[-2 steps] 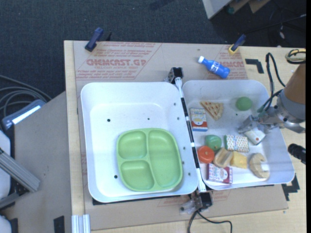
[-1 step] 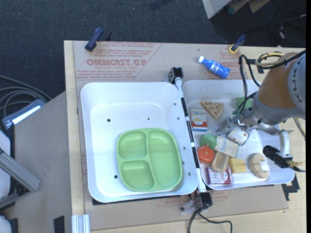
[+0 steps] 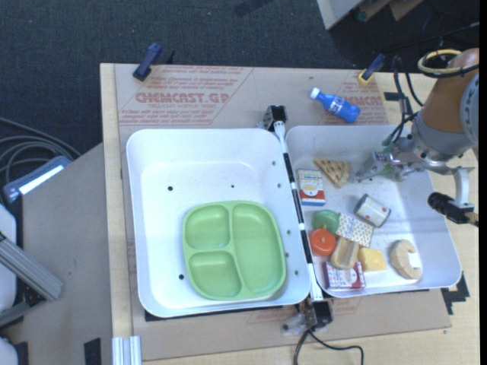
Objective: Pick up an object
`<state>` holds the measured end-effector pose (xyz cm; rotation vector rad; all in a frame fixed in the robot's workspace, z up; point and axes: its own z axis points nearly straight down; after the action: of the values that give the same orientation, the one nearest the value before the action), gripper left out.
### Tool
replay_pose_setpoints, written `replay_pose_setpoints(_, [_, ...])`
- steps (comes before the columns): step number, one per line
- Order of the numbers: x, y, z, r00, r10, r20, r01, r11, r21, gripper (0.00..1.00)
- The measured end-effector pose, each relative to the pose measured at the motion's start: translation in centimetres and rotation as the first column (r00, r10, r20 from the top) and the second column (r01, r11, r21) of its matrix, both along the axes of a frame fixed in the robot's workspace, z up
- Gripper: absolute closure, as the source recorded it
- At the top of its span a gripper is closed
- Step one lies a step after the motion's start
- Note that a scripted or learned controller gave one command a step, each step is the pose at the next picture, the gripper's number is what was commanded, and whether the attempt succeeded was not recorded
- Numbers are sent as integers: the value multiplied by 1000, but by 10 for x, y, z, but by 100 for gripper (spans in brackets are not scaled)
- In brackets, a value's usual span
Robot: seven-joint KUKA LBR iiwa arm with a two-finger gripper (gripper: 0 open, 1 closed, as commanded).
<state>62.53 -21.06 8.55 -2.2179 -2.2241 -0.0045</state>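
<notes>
The right bin [image 3: 437, 276] holds several small items: a triangular toast slice [image 3: 332, 171], a small white carton [image 3: 310, 187], a silver can [image 3: 372, 210] on its side, a green piece [image 3: 326, 220], a red-orange piece [image 3: 323, 241], a yellow cheese block [image 3: 372, 259] and a round bun [image 3: 405, 258]. My gripper [image 3: 383, 162] hangs over the far right part of this bin, just right of the toast slice and above the can. I see nothing held in it.
The left bin [image 3: 152, 166] carries a green divided plate [image 3: 232, 249]. A blue bottle [image 3: 335, 105] lies on the bench behind the right bin. A checkered packet [image 3: 354, 229] and a red packet [image 3: 344, 277] lie near the bin's front. The arm's orange band [image 3: 449, 97] is at the right.
</notes>
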Motion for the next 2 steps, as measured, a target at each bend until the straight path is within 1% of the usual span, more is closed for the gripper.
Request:
replay_pose_setpoints(1, [41, -5, -2, 1000, 2, -17, -2, 1000, 17, 0])
replay_pose_setpoints(2, [43, -9, 10, 1000, 2, -3, -2, 1000, 3, 100])
